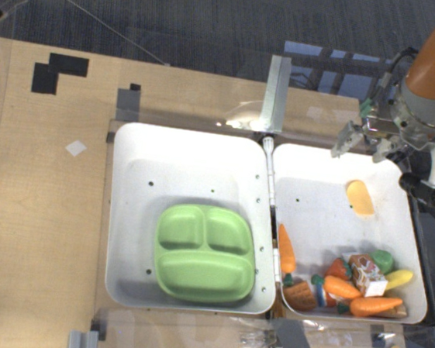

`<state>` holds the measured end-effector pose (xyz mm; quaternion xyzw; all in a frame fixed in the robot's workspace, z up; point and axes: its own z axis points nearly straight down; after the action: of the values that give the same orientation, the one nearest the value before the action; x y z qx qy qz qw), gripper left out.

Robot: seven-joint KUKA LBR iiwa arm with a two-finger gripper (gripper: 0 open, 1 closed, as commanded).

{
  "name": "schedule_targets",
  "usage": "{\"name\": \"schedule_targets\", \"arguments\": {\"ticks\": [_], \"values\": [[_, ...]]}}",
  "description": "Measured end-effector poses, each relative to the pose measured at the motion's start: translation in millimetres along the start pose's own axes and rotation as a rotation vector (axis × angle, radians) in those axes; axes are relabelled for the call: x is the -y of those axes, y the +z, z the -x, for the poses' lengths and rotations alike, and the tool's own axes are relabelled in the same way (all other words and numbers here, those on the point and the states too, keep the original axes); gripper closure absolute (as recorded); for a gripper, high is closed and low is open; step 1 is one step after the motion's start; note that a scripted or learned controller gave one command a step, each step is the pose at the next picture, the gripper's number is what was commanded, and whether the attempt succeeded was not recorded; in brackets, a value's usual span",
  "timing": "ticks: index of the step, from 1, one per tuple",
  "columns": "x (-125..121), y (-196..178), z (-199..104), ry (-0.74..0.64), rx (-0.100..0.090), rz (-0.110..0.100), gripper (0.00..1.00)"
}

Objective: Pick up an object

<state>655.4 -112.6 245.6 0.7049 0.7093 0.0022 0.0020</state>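
Far to the left of the gripper and below it in the camera view, a green divided plate [205, 253] is seen lying flat in the left bin [137, 160], well apart from anything the arm could soon reach. Nearer, a lone carrot [285, 249] is laid along the left wall of the right bin [309, 188], down and to the left of the gripper. The gripper [360, 146] is held above the bin's far rim with its fingers spread and nothing between them. Just below it and slightly to the right, a small orange oval piece [360, 197] lies by itself on the white floor, its long axis running roughly up and down the view, tilted a little. This is judged the likeliest target: a short descent toward the viewer is called for. A crowded heap of toy food [353, 285] is piled well below the gripper, at the near edge.
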Motion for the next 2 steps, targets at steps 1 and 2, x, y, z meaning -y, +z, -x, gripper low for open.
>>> {"name": "schedule_targets", "arguments": {"ticks": [1, 2], "values": [[37.6, 100.1, 68.1, 0.018, 0.001, -0.001, 0.00], [28.6, 148.7, 79.2, 0.094, 0.001, 0.002, 0.00]]}}
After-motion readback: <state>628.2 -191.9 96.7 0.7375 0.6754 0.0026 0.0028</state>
